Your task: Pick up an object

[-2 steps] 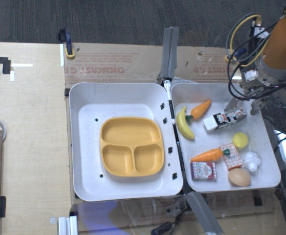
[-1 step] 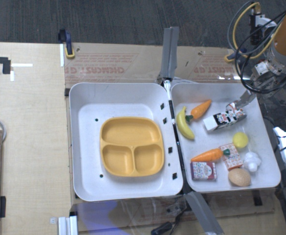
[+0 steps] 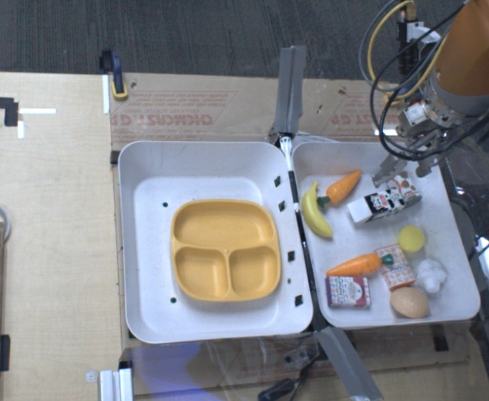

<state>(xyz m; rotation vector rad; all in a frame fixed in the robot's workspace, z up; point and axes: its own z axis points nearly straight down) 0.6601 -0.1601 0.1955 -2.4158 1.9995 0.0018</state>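
My gripper (image 3: 408,167) hangs over the back right part of the right bin (image 3: 461,249), open, with nothing between its fingers. Just below it in the picture lies a white carton with black and red print (image 3: 384,201). Left of the carton are an orange carrot (image 3: 343,186) and a yellow banana (image 3: 313,210). Nearer the front lie a yellow ball (image 3: 411,239), a second carrot (image 3: 356,265), a small printed box (image 3: 396,267), a red packet (image 3: 348,291), a tan egg (image 3: 410,302) and a white fluffy lump (image 3: 431,274).
The left bin (image 3: 135,224) holds a yellow divided plate (image 3: 226,249). A grey divider post (image 3: 290,90) stands behind the seam between the bins. Cables (image 3: 394,65) loop beside the arm's wrist at the upper right.
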